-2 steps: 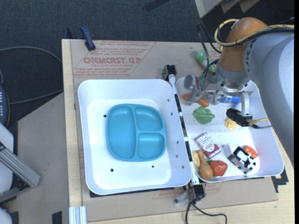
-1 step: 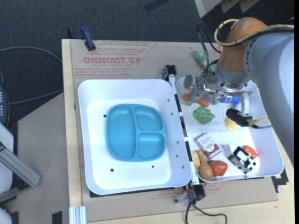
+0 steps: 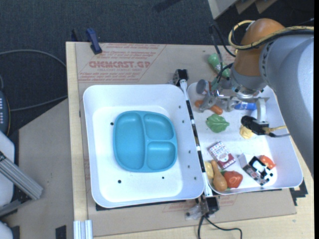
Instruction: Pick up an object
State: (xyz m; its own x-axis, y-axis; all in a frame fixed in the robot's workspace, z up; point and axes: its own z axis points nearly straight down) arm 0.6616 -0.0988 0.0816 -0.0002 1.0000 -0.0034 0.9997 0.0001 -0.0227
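the arm [image 3: 291, 68] is thick, rounded and light grey, with an orange band [image 3: 256, 39] above the wrist, yellow and black cables looping beside it.

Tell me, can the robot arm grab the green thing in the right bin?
Probably yes. The gripper hangs just above the green thing, which lies uncovered with open floor around it in the right bin.

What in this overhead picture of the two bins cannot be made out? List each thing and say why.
- Gripper: finger state unclear, blurred among objects.
- Orange thing beside it: partly hidden, shape unclear.
- Small red-and-white packet: print too small to read.
- Right bin: upper part hidden under the arm.
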